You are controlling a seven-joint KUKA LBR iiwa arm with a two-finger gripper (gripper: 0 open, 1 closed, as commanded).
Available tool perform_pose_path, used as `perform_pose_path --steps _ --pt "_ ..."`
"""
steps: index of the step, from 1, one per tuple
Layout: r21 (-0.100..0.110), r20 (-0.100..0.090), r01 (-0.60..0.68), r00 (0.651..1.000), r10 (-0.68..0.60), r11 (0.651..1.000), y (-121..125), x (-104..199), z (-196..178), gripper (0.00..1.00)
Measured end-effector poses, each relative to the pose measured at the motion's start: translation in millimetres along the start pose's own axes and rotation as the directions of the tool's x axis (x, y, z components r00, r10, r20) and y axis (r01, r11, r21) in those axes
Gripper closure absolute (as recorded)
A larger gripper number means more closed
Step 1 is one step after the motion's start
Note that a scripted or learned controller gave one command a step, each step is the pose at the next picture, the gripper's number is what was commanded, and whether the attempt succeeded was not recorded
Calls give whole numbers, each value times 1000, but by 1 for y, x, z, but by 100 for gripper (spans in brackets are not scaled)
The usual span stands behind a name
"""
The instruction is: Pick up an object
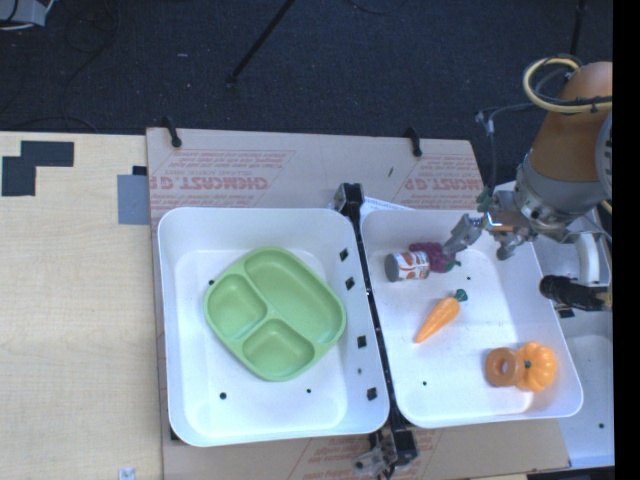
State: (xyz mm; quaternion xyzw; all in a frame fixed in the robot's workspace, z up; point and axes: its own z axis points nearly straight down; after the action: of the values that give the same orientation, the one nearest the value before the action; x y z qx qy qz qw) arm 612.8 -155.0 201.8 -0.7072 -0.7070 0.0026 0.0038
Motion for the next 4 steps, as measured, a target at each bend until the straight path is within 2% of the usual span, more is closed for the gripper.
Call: perform_pose_path --steps 2,3,4 --pt "-3 0 -1 1000 1 1000 -3 -1 117 0" --pt "-5 1 -3 1000 3 1000 -2 -2 104 100" --pt "-10 2 -5 1000 5 1000 -2 -5 62 100"
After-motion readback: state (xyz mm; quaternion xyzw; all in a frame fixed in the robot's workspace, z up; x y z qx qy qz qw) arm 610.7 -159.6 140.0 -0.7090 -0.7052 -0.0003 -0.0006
